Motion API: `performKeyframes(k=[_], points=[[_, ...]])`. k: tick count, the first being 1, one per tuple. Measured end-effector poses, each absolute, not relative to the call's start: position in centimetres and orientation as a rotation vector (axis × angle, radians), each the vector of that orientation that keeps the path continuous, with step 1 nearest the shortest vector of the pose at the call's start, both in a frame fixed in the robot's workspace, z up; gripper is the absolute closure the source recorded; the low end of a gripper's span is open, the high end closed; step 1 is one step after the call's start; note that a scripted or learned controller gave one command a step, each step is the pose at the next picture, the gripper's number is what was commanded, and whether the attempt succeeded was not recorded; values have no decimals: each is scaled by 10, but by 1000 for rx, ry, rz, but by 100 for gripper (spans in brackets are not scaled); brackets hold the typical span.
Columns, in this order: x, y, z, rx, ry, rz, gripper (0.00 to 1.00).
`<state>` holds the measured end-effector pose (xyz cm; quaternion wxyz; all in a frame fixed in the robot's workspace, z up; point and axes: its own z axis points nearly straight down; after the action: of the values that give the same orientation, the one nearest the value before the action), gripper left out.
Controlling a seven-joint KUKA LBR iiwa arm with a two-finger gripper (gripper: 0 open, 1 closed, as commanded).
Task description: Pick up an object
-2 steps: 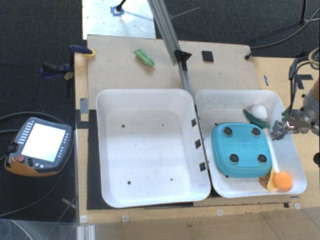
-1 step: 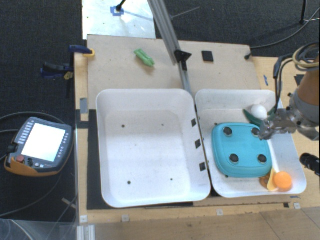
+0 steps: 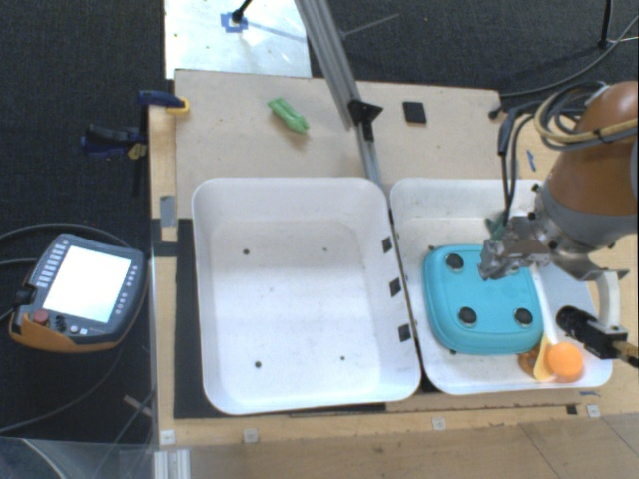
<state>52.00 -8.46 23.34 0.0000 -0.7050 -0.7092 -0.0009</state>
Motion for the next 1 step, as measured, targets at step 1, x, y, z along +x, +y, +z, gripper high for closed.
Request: performKeyframes(k=[1], points=[[508,-42,237,-2217,-2226,-2,100]])
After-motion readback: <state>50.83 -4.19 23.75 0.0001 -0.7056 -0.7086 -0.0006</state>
